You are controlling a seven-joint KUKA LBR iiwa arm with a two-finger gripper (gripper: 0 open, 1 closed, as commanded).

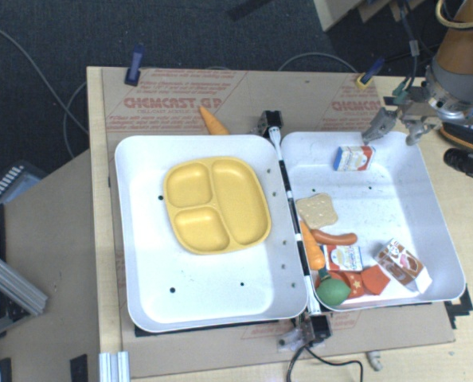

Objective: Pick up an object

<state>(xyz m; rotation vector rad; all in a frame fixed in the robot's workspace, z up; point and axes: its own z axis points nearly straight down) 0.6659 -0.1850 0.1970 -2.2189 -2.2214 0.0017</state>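
- The gripper [397, 125] hangs at the upper right of the frame, over the far rim of the right bin [435, 213]; its two grey fingers are spread wide apart with nothing between them.
- The arm's orange band [462, 50] shows above it, near the top right corner.
- Just below and left of the gripper, a small red, white and blue carton [353, 158] lies on the right bin's floor, apart from the fingers.
- Near the middle of that bin a tan cracker [317, 208] lies beside the left wall, with a red sausage [333, 236] just below it.
- An orange carrot [312, 247] lies along the left wall, next to the sausage.
- In the lower part of the bin a green ball [333, 291], a red and white packet [347, 259] and a red piece [373, 280] sit clustered close together.
- A brown and white carton [404, 264] lies at the lower right of the bin, just beside that cluster.
- The left bin [141, 277] holds a yellow divided plate [217, 204] with three compartments, near its centre.
- Another orange carrot [213, 121] lies on the board above the left bin, outside it.
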